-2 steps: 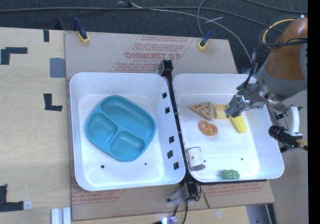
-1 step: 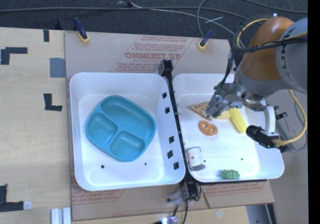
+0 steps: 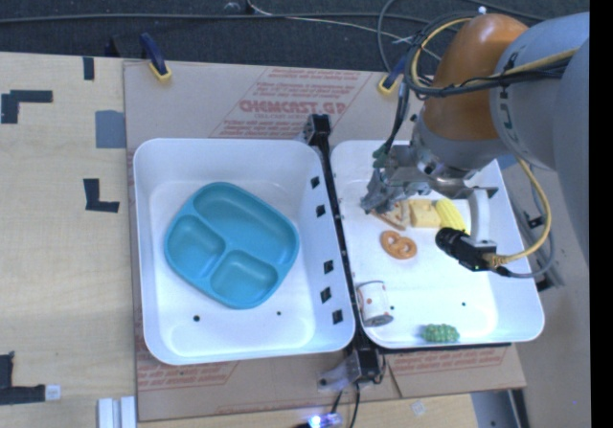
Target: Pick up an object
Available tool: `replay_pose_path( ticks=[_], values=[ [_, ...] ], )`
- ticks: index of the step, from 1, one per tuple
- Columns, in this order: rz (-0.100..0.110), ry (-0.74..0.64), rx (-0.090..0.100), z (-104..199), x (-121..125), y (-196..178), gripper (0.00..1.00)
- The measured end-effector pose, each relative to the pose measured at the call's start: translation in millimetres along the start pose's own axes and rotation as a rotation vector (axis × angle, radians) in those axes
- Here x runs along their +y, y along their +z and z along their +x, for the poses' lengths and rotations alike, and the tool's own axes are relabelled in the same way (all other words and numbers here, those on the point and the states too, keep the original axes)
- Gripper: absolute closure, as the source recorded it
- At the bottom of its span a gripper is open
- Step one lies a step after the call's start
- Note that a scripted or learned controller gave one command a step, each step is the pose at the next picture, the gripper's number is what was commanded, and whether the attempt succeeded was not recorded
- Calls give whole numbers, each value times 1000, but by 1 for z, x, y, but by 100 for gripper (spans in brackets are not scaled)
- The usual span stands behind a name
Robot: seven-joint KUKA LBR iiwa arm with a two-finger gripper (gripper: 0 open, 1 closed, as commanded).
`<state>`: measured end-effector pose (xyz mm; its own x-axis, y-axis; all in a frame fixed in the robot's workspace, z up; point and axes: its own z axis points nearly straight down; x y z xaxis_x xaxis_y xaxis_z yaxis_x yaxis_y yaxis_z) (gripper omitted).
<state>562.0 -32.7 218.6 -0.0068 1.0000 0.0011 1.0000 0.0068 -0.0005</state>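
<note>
My gripper is low inside the right bin, near its upper left part, right beside a tan cracker-like piece and a yellow corn toy. A brown pretzel lies just below these. A small glass jar lies near the bin's front left, and a green broccoli-like toy sits at the front. The arm's wrist hides the fingers from above.
The left bin holds a blue divided plate. A black divider runs between the bins. The arm's orange band and cables hang over the right bin's back. A black cable connector hovers by the corn.
</note>
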Motion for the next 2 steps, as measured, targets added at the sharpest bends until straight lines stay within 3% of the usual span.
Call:
replay_pose_path(
  ticks=[2],
  values=[
    [2, 1, -1, 96, 13, 6, 100]
  ],
)
